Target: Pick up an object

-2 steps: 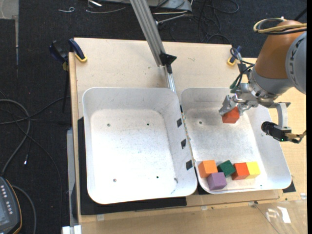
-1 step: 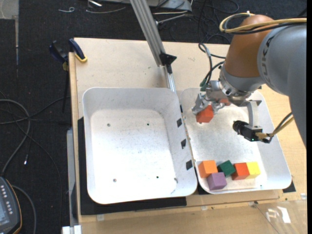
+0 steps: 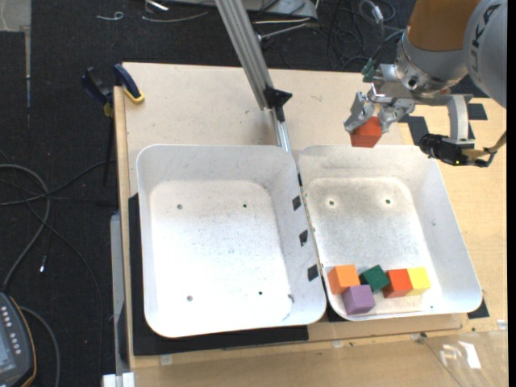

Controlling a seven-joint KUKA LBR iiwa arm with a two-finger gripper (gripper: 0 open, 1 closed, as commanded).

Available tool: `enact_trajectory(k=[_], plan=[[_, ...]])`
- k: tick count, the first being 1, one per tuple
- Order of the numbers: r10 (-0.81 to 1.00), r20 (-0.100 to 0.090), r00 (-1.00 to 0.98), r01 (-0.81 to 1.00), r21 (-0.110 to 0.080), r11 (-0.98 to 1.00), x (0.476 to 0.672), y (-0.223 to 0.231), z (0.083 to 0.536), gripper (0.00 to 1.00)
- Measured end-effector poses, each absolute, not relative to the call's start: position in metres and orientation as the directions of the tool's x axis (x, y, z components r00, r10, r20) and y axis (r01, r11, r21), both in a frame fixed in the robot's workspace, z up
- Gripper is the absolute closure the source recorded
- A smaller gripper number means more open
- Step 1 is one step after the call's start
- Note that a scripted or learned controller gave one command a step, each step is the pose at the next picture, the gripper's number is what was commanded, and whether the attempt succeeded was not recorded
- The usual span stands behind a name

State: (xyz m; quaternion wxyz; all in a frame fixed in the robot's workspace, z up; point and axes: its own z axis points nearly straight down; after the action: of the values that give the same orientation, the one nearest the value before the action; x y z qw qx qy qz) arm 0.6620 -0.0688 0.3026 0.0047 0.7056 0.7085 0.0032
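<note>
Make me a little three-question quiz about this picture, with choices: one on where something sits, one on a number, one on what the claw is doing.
1. Where do the loose blocks lie?
A. near edge of the right bin
B. middle of the left bin
C. on the wooden bench

2. How many blocks lie in that bin?
A. two
B. five
C. eight

3. What is the gripper doing?
A. resting in the left bin
B. hanging with nothing in it
C. holding a red block

Answers: 1 A, they cluster at the right bin's near rim. 2 B, orange, green, red, yellow and purple block. 3 C, the red block sits between the gripper's fingers above the bin's far rim.
</note>
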Motion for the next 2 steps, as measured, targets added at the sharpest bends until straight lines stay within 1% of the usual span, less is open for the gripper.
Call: enact_trajectory(k=[1, 2], plan=[[1.0, 0.001, -0.006, 1.0, -0.005, 0.006, 0.638, -0.031, 0.267, 1.0], [1.0, 0.001, -0.008, 1.0, -0.006, 0.008, 0.675, 0.026, 0.202, 1.0]])
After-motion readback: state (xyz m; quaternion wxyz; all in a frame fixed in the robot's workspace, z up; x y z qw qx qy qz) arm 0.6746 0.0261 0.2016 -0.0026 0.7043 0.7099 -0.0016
